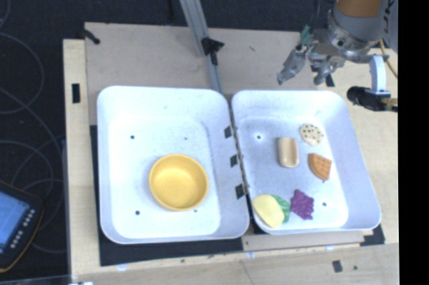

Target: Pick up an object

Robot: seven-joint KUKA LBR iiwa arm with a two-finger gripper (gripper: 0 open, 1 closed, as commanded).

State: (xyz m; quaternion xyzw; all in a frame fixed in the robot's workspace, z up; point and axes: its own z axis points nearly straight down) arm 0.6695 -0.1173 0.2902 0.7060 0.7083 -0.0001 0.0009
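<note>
The gripper (305,74) hangs above the bench beyond the far edge of the right bin (338,112), its two fingers spread apart and nothing between them. The right bin carries five items: a speckled cookie (310,134) and an orange wedge (320,166) toward its right side, a tan block (288,151) near its middle, and a yellow-green piece (269,210) just beside a purple grape bunch (302,204) along its near edge. The left bin (120,116) carries one yellow bowl (177,182) (upright, toward its near side).
</note>
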